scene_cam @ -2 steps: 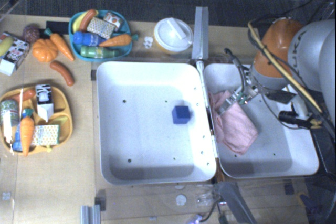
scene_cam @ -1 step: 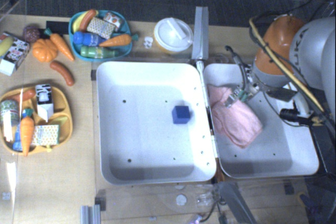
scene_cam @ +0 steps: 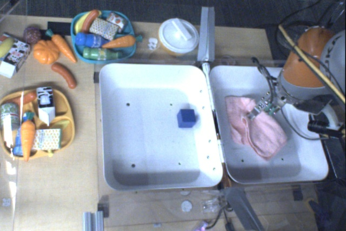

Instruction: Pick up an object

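Observation:
A crumpled pink cloth (scene_cam: 258, 130) lies in the right bin (scene_cam: 303, 167), spread from its middle toward the front. My gripper (scene_cam: 263, 109) is low over the cloth's upper right edge, at or just above the fabric. The grey arm with its orange band (scene_cam: 304, 61) reaches in from the right above that bin. A small blue cube (scene_cam: 186, 117) sits alone in the left bin (scene_cam: 135, 170), right of its centre and well away from the gripper.
A metal divider (scene_cam: 205, 35) stands behind the seam between the bins. Behind the left bin are a white lidded bowl (scene_cam: 178, 35) and a blue bowl of toy food (scene_cam: 102, 35). A yellow plate of toys (scene_cam: 35, 121) and loose toy vegetables lie at far left. Cables hang at right.

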Available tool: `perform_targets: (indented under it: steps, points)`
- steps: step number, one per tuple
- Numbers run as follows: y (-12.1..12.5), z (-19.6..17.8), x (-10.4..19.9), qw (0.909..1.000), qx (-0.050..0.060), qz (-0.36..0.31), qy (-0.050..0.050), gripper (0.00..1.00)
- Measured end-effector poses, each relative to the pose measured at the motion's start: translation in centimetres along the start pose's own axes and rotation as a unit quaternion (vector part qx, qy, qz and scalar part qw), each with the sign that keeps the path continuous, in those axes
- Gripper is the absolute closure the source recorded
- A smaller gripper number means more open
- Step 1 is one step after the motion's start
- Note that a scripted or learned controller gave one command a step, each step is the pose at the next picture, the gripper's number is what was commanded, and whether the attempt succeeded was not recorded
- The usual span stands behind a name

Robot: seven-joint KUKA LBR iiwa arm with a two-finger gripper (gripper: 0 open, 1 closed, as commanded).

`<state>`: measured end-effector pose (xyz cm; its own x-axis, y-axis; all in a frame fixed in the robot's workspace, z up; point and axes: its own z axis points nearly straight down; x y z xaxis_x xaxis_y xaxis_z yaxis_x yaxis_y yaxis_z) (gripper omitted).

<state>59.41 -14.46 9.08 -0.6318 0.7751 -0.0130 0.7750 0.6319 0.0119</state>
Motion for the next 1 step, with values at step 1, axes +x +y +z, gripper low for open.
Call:
perform_targets:
  steps: [1]
  points:
    - [6.23,-10.36,1.35,0.9977,0.006,0.067,0.006,1.00]
